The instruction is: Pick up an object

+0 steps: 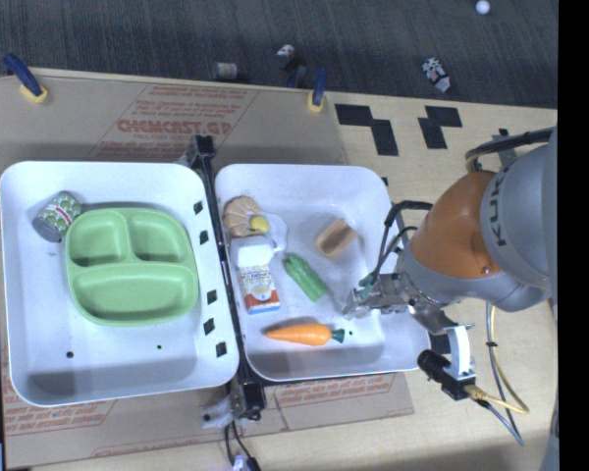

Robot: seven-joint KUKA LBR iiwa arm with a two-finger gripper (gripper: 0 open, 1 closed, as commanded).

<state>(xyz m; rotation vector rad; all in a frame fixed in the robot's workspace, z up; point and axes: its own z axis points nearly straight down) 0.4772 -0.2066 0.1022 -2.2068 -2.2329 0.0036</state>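
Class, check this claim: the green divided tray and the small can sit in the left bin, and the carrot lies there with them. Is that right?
Not quite. The camera view shows the carrot in the right bin, near its front edge. The green divided tray and the small can do sit in the left bin.

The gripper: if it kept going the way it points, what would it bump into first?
Probably the right bin's floor; the gripper points down there. The carrot lies nearest, though depth is unclear.

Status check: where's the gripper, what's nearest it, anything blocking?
Gripper low at right bin's right side. Carrot and green pickle nearest, nothing seen held. Bin wall close beside it.
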